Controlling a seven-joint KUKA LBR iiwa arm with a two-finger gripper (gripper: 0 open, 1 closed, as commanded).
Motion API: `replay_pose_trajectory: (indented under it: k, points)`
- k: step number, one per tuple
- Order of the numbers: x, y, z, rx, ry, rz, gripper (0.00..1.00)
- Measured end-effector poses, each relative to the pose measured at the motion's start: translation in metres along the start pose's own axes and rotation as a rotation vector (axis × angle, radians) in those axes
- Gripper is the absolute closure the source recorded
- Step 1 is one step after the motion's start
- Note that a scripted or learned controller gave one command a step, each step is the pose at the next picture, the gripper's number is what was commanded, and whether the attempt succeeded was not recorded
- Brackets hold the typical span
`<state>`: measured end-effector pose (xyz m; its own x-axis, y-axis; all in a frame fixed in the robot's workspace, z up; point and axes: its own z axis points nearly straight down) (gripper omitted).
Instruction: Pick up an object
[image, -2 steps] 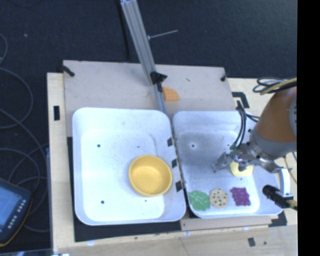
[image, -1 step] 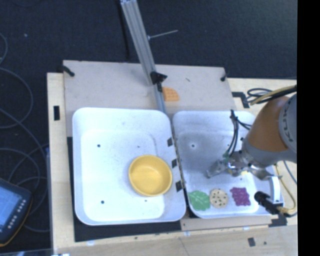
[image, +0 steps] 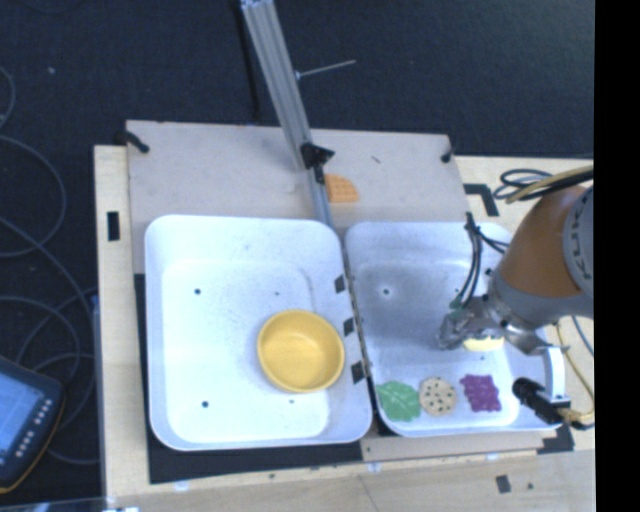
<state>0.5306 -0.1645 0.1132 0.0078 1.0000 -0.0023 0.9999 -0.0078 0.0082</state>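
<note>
In the right bin (image: 400, 270) my gripper (image: 458, 334) hangs low over the right side, reaching in from the right. A pale yellow object (image: 485, 343) lies right beside its fingers, partly covered by the wrist. Along the bin's front edge lie a green leaf-shaped piece (image: 399, 400), a round tan cookie (image: 436, 396) and a purple bunch-shaped piece (image: 482, 392). A yellow bowl (image: 300, 351) sits in the left bin (image: 200, 300), near its right side.
A grey metal rail (image: 285, 100) slants from the top down to the gap between the bins. An orange piece (image: 341, 189) lies on the board behind the bins. Cables run at the right edge.
</note>
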Motion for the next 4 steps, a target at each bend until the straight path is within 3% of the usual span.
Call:
replay_pose_trajectory:
  k: [3,4]
  points:
    - [0.006,-0.006,-0.137,0.001,0.0,-0.013,1.0]
    - [0.057,0.026,-0.14,0.005,0.003,-0.017,1.0]
